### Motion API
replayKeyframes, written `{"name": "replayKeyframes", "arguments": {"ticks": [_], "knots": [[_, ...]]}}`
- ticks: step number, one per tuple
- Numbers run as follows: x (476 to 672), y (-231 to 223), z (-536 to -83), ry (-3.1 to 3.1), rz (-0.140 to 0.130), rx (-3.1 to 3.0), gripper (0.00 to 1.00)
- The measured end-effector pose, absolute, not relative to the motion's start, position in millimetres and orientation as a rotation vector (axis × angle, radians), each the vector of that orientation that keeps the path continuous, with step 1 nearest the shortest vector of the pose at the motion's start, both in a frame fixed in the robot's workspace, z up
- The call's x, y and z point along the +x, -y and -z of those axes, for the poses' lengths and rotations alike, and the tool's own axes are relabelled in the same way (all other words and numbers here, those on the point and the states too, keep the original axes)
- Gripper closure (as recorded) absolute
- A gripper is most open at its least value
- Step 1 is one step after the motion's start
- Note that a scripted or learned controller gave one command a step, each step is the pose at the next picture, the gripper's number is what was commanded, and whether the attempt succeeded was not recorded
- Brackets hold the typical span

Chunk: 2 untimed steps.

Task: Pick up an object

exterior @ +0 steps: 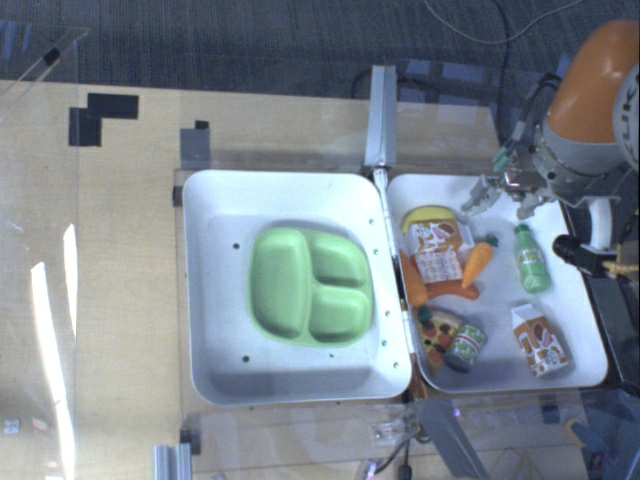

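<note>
My gripper (503,200) hangs over the back of the right bin (590,368), its two fingers spread open with nothing between them. Just left of it lies a yellow banana (428,215), with a small orange and white carton (438,251) in front of that. An orange carrot (477,264) lies tilted below the gripper. A green bottle (530,259) rests to the lower right of the fingers. Near the bin's front sit a green can (464,346) and a second carton (539,340).
The left bin (220,368) holds a green divided plate (309,285). A metal divider post (379,118) stands between the bins at the back. The arm's orange band (592,83) and grey wrist rise at the right edge. Cables run across the floor behind.
</note>
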State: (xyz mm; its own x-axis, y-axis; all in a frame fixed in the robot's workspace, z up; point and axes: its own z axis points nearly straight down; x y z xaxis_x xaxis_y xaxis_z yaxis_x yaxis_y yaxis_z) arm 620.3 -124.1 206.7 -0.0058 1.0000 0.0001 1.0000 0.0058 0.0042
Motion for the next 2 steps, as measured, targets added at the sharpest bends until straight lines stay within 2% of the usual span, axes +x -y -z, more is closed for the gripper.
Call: {"name": "replayKeyframes", "arguments": {"ticks": [1, 2], "knots": [[594.5, 150.4, -103.1, -2.294, -0.018, 2.119, 0.00], [596.9, 148.3, -115.4, -2.295, -0.025, 2.114, 1.00]]}}
